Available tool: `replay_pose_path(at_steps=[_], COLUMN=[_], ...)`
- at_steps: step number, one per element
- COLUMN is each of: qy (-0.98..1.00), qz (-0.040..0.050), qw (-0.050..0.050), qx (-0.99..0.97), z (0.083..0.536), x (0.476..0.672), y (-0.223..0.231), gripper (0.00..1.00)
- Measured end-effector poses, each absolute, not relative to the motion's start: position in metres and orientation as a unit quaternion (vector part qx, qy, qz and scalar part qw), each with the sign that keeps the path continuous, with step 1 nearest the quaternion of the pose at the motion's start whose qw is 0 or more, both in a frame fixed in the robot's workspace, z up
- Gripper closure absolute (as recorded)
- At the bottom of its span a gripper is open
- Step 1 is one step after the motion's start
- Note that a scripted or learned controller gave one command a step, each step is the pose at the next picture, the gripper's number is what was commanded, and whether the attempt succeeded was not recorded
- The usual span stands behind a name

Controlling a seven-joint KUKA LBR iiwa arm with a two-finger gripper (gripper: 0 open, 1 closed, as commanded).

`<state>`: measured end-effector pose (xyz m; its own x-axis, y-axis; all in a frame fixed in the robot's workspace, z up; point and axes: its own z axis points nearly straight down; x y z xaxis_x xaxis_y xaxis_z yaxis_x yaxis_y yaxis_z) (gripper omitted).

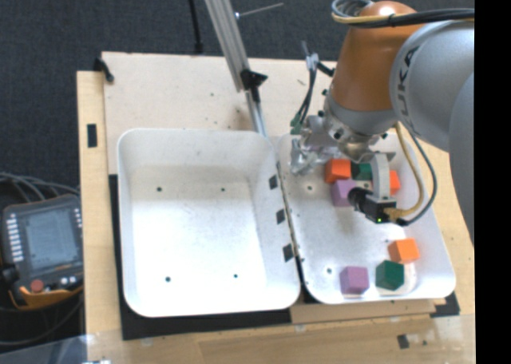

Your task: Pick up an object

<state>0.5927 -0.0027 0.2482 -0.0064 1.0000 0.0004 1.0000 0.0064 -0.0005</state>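
Right bin (pixel 435 271), two purple blocks (pixel 354 278), two orange blocks (pixel 404 250)

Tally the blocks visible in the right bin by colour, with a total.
Orange blocks: 2
Purple blocks: 2
Green blocks: 2, the second partly hidden under the wrist
Total: 6; others may be hidden by the arm.

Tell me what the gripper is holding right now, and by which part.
Cannot be told. The gripper sits low in the right bin among an orange block and a purple block, but its wrist hides any hold.
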Motion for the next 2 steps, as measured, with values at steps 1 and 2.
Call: replay_pose_path(at_steps=[1,2], qy=[-0.710,-0.710], qz=[-0.0002,0.0004], qw=[0.001,0.001], qx=[-0.704,-0.704], z=[0.247,0.235], x=[0.581,0.555], y=[0.049,0.100], gripper=[1.00,1.00])
